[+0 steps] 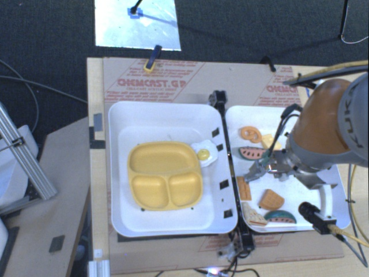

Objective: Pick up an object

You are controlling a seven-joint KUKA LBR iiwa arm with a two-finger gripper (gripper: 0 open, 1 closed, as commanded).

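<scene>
The pale brown protective sheet (167, 82) covering the bench under the two bins carries red print, repeated in slanted rows. The clearest line, just above the left bin, reads "CHEMCAST" followed by what looks like "GP", seen upside down. Further fragments of the same red lettering near the right bin are too partial to read.

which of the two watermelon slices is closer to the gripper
The upper watermelon slice, just left of the gripper. The other slice lies at the right bin's front edge.

Yellow tray (165, 174) in left bin (123, 126), claw (258, 172) over right bin (236, 118)
</scene>
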